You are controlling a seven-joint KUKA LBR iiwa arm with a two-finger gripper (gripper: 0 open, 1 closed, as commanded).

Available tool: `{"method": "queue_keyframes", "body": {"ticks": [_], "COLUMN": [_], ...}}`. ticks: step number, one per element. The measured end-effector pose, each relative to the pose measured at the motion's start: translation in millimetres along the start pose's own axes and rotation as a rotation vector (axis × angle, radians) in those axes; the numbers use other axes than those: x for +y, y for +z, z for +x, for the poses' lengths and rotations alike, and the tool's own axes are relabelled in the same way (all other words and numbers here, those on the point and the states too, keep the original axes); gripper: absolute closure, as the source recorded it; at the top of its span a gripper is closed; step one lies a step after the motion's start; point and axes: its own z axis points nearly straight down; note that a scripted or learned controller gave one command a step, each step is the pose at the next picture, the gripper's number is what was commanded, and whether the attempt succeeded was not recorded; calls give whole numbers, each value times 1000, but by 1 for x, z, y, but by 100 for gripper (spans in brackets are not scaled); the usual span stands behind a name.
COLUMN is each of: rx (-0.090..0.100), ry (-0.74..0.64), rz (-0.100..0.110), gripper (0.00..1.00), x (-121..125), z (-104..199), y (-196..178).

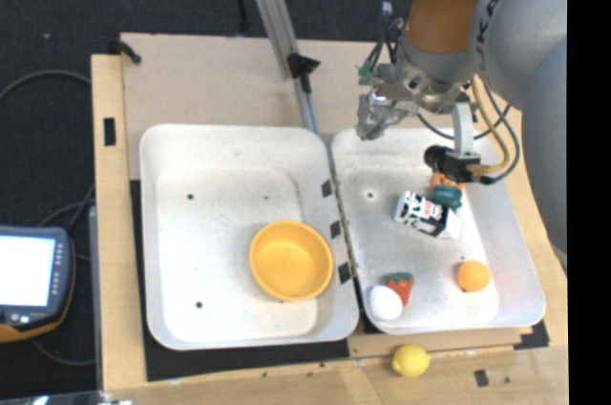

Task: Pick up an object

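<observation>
One lemon [410, 360] off-bin; one yellow bowl [291, 260]; end effector [374, 118] grip state unclear.

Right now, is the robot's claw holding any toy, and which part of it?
Nothing is held. The claw hangs over the far edge of the right bin, with no toy between its fingers.

arm [535, 21] cropped right, monitor [33, 279] (left) cut

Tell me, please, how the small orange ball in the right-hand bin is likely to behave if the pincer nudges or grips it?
The orange ball looks round and smooth, so a nudge would probably send it rolling across the right bin floor. It sits apart from the other items, so little would stop it before the rim. Its curved surface could slip from a two-finger pinch unless gripped across the middle.
</observation>
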Motion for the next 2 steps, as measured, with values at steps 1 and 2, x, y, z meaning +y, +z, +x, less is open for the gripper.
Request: {"method": "queue_keyframes", "body": {"ticks": [1, 2], "rx": [0, 2], "ry": [0, -6], "rz": [2, -4], "gripper": [100, 100], "x": [3, -3], "z": [48, 101], "y": [11, 0]}}
